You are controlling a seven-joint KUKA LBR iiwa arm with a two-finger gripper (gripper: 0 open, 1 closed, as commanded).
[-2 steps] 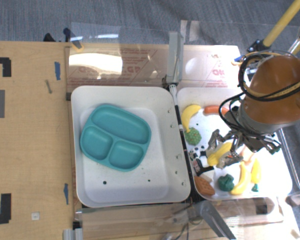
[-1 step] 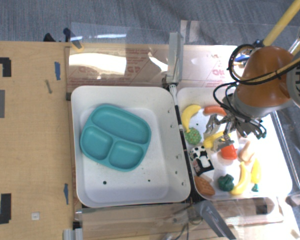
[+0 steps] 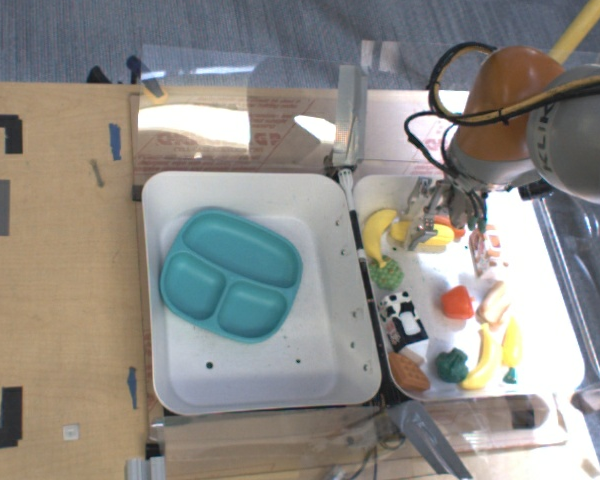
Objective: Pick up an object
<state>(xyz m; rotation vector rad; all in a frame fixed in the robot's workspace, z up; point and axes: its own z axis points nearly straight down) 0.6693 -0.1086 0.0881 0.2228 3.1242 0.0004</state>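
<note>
The left shallow white bin [image 3: 170,368] is holding one teal three-compartment plastic plate [image 3: 230,273]. The right shallow white bin [image 3: 550,298] is holding mixed toy food: three yellow bananas, one [image 3: 378,233] at its 9 o'clock, two [image 3: 495,353] at 5 o'clock, one red tomato-like piece [image 3: 458,303] at the centre, and one green broccoli piece [image 3: 452,365] at 6 o'clock. The two-finger gripper [image 3: 442,223] is hanging at the bin's 11 o'clock over a small yellow-and-red toy [image 3: 432,235]; whether its fingers are apart cannot be told.

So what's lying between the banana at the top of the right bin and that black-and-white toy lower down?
In the camera view, a small green toy lies between the banana and the black-and-white toy, along the right bin's left wall.
</note>
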